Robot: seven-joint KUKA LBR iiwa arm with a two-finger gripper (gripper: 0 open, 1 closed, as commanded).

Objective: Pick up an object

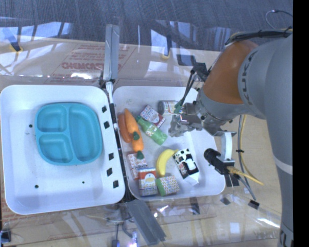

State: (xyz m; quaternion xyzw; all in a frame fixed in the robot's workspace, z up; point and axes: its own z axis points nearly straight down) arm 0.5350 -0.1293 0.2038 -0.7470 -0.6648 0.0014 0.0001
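Note:
The right bin (208,187) holds several small toy foods. An orange carrot (130,129) lies at its left beside a green bottle (151,129). A yellow banana (165,162) sits in the middle, with a black-and-white carton (186,163) to its right. Small boxes (150,114) and a can (168,107) lie near the back, and more packets (154,181) rest along the front. My gripper (178,127) hangs over the bin's middle right, just above the floor, right of the green bottle. Nothing shows between its fingers.
The left bin (15,189) carries a blue divided plate (69,133). A grey divider strip (111,55) stands between the bins at the back. The arm's orange band (226,76) and grey body cover the right bin's right side.

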